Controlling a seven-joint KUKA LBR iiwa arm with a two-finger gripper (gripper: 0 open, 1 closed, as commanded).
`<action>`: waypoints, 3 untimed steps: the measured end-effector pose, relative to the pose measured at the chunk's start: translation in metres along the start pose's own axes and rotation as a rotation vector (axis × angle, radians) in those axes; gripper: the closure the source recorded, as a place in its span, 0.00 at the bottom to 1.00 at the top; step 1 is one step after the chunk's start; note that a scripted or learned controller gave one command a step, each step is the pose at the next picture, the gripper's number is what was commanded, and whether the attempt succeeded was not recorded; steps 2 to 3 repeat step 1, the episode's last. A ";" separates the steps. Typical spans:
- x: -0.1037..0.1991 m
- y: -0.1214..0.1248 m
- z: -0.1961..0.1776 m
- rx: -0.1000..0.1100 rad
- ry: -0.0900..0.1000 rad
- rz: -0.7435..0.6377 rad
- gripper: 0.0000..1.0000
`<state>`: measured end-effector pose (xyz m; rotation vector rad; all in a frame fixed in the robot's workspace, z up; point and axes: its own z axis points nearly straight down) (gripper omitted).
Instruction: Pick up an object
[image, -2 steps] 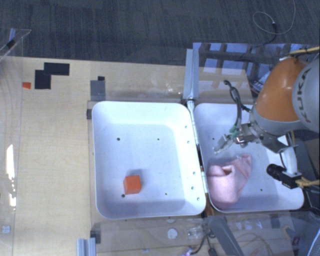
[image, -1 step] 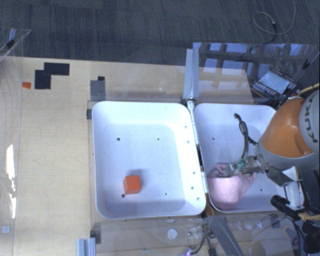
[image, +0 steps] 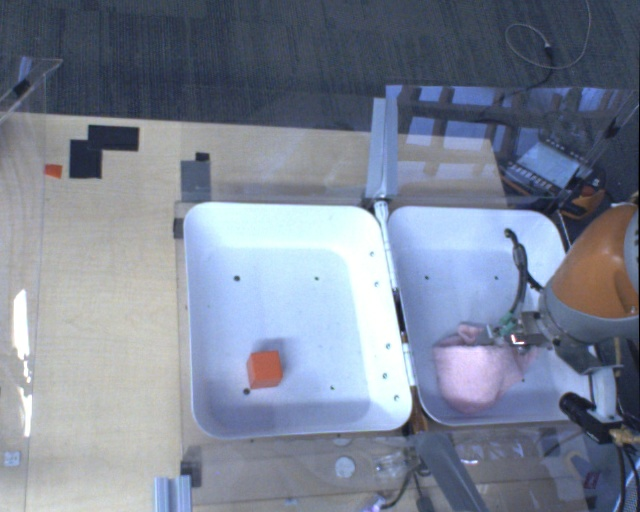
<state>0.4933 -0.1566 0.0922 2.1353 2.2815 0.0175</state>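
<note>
Two shallow white plastic bins are set side by side on the pale wooden worktop (image: 100, 330). In the left bin (image: 215, 235), a small orange cube (image: 265, 369) is seen lying near the front edge, towards the front-left corner, with bare white floor all around it. In the right bin (image: 450, 250), a soft pink rounded object (image: 472, 375), possibly cloth or foam, is found by the front edge, close to the front wall and right of the divider between the bins. The grey arm with the orange band (image: 600, 280) is reached in from the right edge of the worktop and is bent low over the right bin. The pincer (image: 515, 335) is placed at the upper right side of the pink object, touching or just beside it. Whether the pincer is released or clenched cannot be told, and no object can be made out between its parts. A thin dark cable (image: 518, 265) is seen curving above the wrist.
</note>
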 end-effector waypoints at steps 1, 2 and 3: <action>-0.023 -0.006 -0.008 0.013 0.001 0.258 0.00; -0.023 -0.006 -0.008 0.013 0.001 0.258 0.00; -0.023 -0.006 -0.008 0.013 0.001 0.258 0.00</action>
